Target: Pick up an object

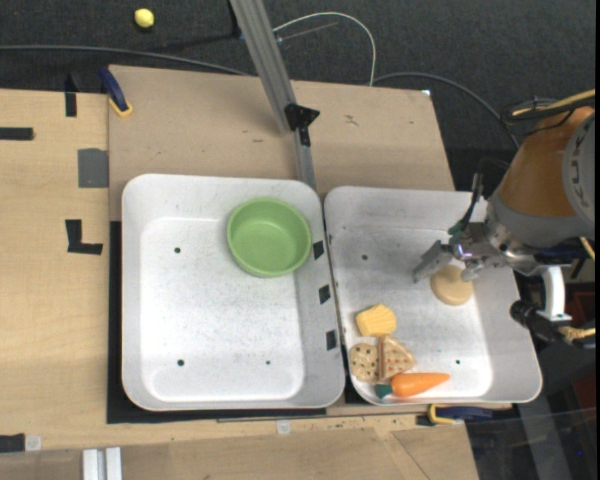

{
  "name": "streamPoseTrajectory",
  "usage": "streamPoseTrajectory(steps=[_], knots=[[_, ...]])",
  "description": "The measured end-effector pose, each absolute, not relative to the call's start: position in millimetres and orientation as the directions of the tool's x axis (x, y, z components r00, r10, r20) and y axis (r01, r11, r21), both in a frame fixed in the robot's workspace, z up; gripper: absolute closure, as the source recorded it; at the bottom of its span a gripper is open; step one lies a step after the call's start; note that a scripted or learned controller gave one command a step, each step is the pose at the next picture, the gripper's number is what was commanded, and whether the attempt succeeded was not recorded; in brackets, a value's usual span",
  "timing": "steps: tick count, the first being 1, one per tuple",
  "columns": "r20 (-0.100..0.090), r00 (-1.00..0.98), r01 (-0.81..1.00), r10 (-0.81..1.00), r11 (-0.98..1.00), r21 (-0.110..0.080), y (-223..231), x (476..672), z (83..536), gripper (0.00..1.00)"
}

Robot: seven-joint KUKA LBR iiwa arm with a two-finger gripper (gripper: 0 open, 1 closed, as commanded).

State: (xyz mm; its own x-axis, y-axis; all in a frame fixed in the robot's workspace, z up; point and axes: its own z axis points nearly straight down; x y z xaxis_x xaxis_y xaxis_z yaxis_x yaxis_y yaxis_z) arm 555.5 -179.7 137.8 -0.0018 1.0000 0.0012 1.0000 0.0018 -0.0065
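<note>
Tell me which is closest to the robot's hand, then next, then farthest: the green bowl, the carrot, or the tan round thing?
From the hand:
1. Tan round piece, right bin, just below the hand.
2. Carrot, right bin's front edge.
3. Green bowl, left bin.

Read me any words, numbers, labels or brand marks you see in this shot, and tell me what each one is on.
None can be read. The green bowl, the two white bins, the toy foods such as the carrot, and the arm's gripper carry no legible text. The black tape marks on the bench are plain shapes, not letters.
</note>
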Motion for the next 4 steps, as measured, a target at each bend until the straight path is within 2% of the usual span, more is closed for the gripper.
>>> streamPoseTrajectory(steps=[1, 2, 3, 4], knots=[[-0.008, 0.000, 1.000, 1.000, 0.000, 0.009, -182, 558.3, 93, 0.00], [-0.006, -0.002, 1.000, 1.000, 0.002, 0.012, -181, 559.6, 106, 1.00], [-0.001, -0.001, 1.000, 1.000, 0.001, 0.002, -182, 566.6, 150, 1.00], [-0.001, -0.003, 1.000, 1.000, 0.003, 0.003, -175, 571.0, 196, 1.00]])
